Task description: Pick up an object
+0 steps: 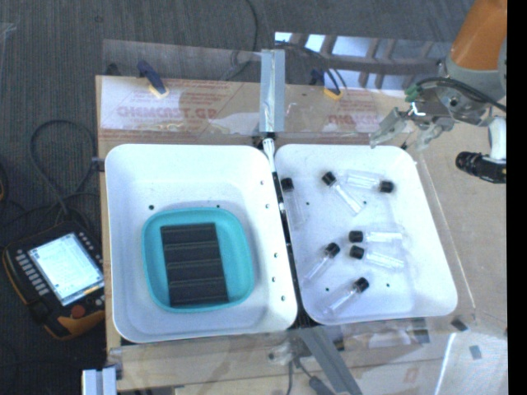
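Observation:
Several clear vials with black caps lie scattered in the right bin (431, 245): one near the back (341, 190), one beside it (368, 183), one by the left wall (287, 185), a pair in the middle (377, 237), and one toward the front (348, 295). My gripper (403, 135) hangs above the bin's back right corner, just outside its rim. Its two fingers are spread apart, open, and nothing sits between them. The orange band of the arm (484, 31) is at the top right.
The left bin (132, 179) holds a teal tray (153, 257) with a black ribbed insert (194, 262). A metal post (272, 89) stands behind the seam between the bins. A pendant with a lit screen (58, 274) lies on the floor at left.

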